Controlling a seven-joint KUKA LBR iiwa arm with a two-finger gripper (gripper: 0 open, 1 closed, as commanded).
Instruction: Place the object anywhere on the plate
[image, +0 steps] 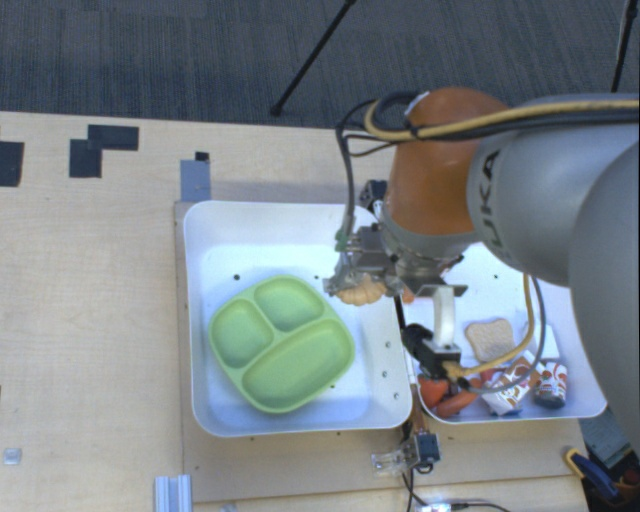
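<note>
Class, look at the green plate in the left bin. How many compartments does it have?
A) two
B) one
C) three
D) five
C: the green plate in the left bin shows two small compartments on its upper side and one large compartment below them.

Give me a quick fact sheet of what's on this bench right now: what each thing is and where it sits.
Arm: grey arm with orange band, reaching over both bins
Gripper: gripper above the left bin's right side, just past the plate's upper right edge
At the gripper: tan, bread-like lump right under it; whether it is held cannot be told
Left bin: shallow white bin holding a light green plastic plate with three compartments
Right bin: shallow white bin with a tan toast-like slice, an orange carrot-like piece and small packets
</note>
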